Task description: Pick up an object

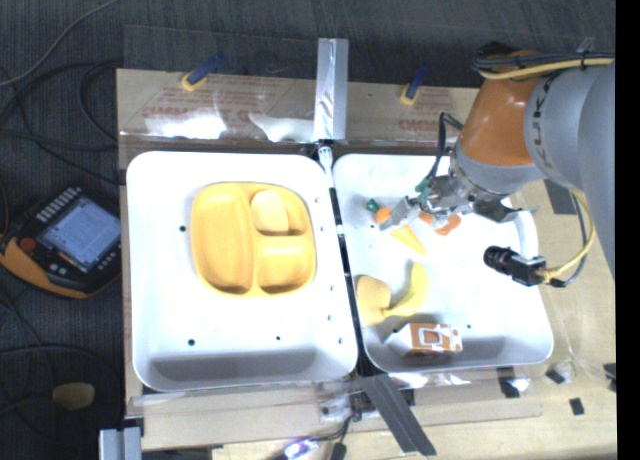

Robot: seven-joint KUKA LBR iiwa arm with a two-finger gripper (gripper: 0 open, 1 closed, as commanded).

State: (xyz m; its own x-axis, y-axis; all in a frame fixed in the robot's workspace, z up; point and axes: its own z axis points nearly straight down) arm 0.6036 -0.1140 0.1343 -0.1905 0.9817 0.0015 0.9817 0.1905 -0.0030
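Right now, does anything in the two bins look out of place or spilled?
Nothing looks spilled. The yellow divided tray sits flat in the left bin; small food toys, including a banana, lie scattered in the right bin.

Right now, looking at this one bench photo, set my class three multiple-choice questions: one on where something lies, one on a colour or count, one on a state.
1. Where is the yellow tray?
A. left bin
B. right bin
C. on the floor

2. What colour is the band above the arm's wrist?
A. blue
B. orange
C. green

3. How does the tray lie?
A. flat, open side up
B. flipped over
C. propped on its edge

Answers:
1 A: the tray rests in the left bin, while the right bin holds the banana and small items.
2 B: the band shows orange against the grey arm.
3 A: its three compartments face up.
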